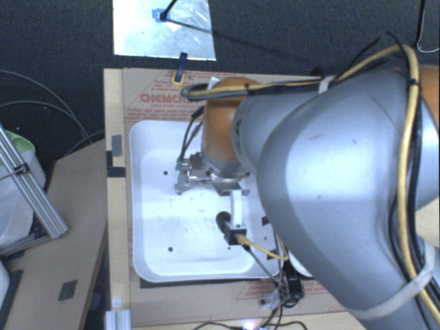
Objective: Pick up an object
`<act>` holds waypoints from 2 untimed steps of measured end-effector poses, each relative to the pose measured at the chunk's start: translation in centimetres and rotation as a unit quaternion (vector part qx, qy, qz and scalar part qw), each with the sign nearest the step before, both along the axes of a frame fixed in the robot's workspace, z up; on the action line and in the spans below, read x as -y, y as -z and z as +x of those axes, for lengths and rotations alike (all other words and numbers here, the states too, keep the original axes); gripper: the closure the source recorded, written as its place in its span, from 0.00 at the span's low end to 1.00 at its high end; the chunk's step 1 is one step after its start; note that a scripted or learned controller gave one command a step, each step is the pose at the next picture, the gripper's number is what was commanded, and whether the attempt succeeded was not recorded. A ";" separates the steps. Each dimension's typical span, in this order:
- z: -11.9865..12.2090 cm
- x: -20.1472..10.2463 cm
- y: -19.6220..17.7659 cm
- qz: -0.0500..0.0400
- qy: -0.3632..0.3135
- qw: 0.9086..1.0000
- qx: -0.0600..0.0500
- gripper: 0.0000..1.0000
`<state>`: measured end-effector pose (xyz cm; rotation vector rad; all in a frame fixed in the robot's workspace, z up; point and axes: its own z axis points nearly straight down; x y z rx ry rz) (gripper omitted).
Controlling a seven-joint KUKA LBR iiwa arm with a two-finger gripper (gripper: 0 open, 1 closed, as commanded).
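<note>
Because no graspable object can be made out on the bare floor of the white bin (155, 212), the thing to be picked up may be hidden beneath the gripper (206, 177) or beneath the grey arm (330, 184); which of these cannot be told. The gripper hangs low over the middle of the bin, under the orange band (220, 126), pointing straight down. Seen from above, whether it is open or closed cannot be told. To its left and in front of it lie only a few tiny dark specks (166, 174), too small to identify.

The likely failure is a close on nothing, or a push into the bin floor, if the program has aimed at a spot with no object under it.

Beyond the gripper, past the bin's far rim, the cardboard sheet (148, 95) under the bin carries red print beginning "CHEMC"; the arm hides the rest. Red print on the cardboard's near edge is too small to read.
</note>
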<state>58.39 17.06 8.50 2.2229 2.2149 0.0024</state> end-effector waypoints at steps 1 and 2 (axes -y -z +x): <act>-9.2 5.1 0.2 0.000 0.000 1.000 -0.006 0.00; 5.4 6.3 -10.8 0.001 -0.004 1.000 0.010 0.00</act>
